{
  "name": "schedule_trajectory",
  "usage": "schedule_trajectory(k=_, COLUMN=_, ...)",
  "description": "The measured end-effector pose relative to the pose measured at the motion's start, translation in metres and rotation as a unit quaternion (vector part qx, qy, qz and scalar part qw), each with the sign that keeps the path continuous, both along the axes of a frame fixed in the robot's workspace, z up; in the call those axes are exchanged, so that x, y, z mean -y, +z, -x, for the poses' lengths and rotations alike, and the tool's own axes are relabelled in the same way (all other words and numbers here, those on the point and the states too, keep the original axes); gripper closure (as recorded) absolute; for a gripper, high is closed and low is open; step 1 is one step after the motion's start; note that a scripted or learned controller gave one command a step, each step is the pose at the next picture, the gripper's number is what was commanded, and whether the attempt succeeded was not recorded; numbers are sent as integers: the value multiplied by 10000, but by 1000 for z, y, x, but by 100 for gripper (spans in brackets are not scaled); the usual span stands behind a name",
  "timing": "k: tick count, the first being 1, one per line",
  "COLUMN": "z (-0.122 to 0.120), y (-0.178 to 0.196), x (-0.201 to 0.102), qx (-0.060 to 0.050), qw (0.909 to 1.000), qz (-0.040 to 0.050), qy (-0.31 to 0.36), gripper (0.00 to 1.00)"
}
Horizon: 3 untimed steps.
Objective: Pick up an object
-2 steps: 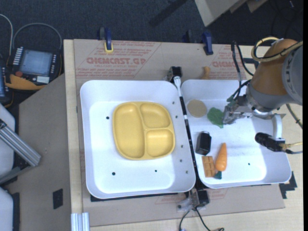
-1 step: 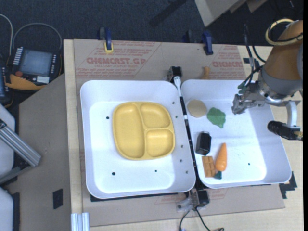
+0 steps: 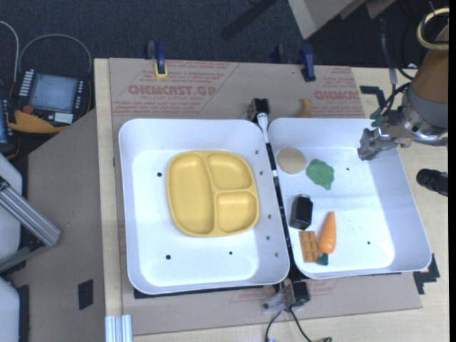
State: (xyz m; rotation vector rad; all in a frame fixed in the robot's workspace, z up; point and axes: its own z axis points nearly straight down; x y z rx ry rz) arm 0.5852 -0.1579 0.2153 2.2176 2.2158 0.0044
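The right bin (image 3: 385, 226) holds several small items: a round beige disc (image 3: 291, 160), a green leafy piece (image 3: 320, 173), a black block (image 3: 302, 211), an orange carrot (image 3: 327, 233) and a brown cracker-like piece (image 3: 309, 246). My gripper (image 3: 372, 146) hangs over the bin's upper right part, well right of the green piece and apart from every item. Nothing shows between its fingers.
The left bin (image 3: 142, 212) carries a yellow divided plate (image 3: 212, 192). A black clamp (image 3: 259, 110) sits at the top of the seam between the bins. Blue clamps (image 3: 160, 58) hold the cardboard at the back. A monitor (image 3: 51, 93) sits far left.
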Motion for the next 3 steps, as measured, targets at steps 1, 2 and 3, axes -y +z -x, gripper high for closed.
schedule_trajectory(k=1, z=-1, y=34, x=0, qx=-1, qw=10000, qz=-1, qy=9, gripper=100)
schedule_trajectory(k=2, z=15, y=40, x=-53, qx=-41, qw=10000, qz=-28, qy=33, gripper=100)
schedule_trajectory(k=3, z=30, y=41, x=-111, qx=-46, qw=10000, qz=-25, qy=32, gripper=100)
